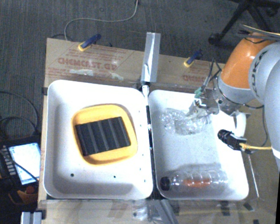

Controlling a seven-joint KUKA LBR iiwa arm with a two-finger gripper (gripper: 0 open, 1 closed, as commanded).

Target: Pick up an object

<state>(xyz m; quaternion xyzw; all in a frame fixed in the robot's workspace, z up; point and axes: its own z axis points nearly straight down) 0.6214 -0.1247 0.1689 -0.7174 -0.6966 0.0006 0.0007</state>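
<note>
From my end the pincer (201,107) sits at the crumpled clear plastic (183,121) in the right bin (233,165), can't tell its state. Clear bottle (195,180) lies nearer the bin's front wall.

Two white bins (53,140) (231,189) side by side. One yellow-rimmed black ridged tray (104,133) in left bin. Right bin holds two items — one clear plastic bottle (192,179), one crumpled clear plastic piece (181,121). Two blue-and-yellow clamps (89,42) (193,58) on board's far edge.
</note>
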